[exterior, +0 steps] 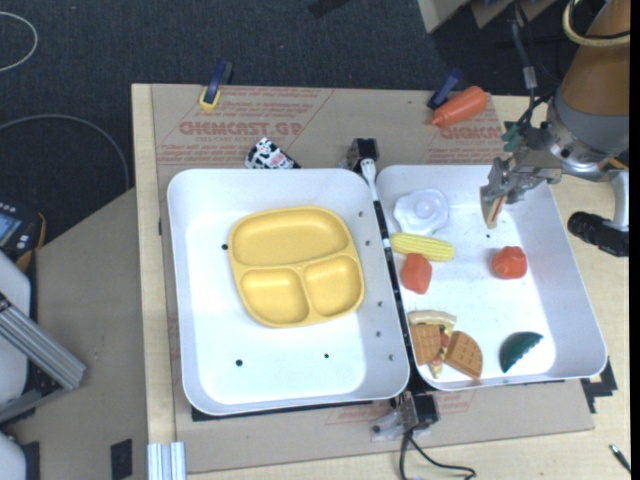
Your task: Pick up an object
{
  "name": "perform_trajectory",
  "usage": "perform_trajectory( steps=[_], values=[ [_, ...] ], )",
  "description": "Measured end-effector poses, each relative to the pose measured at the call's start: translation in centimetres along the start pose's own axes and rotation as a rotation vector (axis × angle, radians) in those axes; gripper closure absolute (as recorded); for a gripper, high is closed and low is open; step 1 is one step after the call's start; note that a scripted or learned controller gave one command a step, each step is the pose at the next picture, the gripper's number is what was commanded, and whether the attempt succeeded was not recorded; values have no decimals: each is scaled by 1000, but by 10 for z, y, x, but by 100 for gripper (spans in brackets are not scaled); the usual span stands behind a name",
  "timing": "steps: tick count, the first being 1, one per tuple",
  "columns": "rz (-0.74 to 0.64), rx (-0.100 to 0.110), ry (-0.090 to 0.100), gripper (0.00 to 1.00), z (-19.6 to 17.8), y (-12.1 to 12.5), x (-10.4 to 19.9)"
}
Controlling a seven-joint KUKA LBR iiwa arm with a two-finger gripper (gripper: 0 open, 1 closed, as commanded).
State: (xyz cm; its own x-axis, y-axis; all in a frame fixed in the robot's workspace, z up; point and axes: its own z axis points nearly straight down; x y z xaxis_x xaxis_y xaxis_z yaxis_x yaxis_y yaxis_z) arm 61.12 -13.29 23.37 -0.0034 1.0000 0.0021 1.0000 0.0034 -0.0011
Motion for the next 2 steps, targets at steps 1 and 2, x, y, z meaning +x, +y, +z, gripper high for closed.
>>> perform_trajectory(
  steps=[1, 2],
  values=[
    [-1, 4, 1, 100, 14, -38, 44],
    [1, 4, 0, 100, 19, -72, 69]
  ],
)
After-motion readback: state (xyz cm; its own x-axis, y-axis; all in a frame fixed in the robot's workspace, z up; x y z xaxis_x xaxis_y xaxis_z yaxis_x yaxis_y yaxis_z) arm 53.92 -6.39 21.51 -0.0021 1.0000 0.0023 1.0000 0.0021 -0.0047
